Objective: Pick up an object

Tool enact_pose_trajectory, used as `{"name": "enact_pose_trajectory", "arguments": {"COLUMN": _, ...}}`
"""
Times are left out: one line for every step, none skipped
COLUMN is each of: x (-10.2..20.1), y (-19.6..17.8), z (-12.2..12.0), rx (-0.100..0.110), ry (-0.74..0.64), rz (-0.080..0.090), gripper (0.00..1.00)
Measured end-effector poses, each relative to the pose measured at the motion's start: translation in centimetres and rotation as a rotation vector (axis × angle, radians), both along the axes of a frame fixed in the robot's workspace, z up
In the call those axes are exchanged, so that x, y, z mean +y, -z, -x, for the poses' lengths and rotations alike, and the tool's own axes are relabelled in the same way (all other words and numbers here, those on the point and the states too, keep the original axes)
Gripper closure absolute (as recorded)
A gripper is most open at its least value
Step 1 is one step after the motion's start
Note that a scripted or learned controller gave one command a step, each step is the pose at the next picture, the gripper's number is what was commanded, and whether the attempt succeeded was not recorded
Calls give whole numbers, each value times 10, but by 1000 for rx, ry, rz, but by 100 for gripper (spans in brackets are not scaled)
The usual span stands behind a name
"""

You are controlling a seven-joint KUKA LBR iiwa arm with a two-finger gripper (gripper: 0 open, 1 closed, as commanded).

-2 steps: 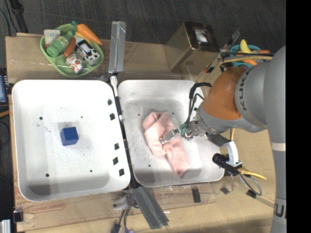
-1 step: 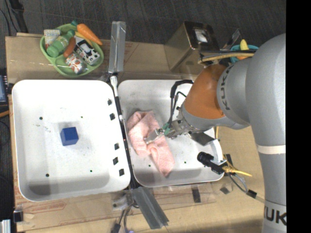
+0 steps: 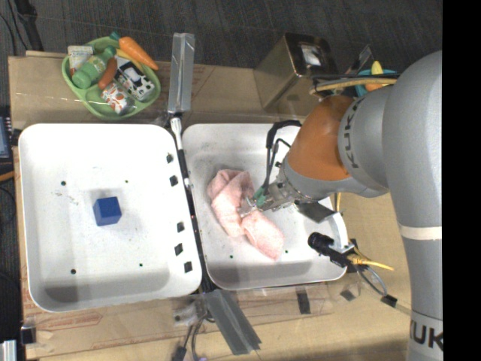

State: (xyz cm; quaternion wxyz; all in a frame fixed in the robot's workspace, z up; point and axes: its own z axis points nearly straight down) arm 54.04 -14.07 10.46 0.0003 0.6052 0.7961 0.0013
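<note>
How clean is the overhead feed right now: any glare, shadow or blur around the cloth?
Camera view: even, soft lighting, no harsh glare on the white bins; arm casts a faint shadow beside the pink cloth; gripper area small and slightly soft; blue cube crisp.

The big grey arm with the orange band [image 3: 353,153] is running out of the picture at the right and bottom edges, and it is covering the right part of the right-hand shallow white bin [image 3: 225,277]. The two-finger gripper [image 3: 259,205] is sitting low against the crumpled pink cloth [image 3: 240,209], its fingertips too small and shadowed to read. The green bowl of toy food [image 3: 111,77] is showing packets whose labels are too small to make out.
</note>
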Motion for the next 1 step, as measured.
{"name": "enact_pose_trajectory", "arguments": {"x": 51, "y": -127, "z": -46, "rx": 3, "ry": 3, "rz": 2, "gripper": 100}}
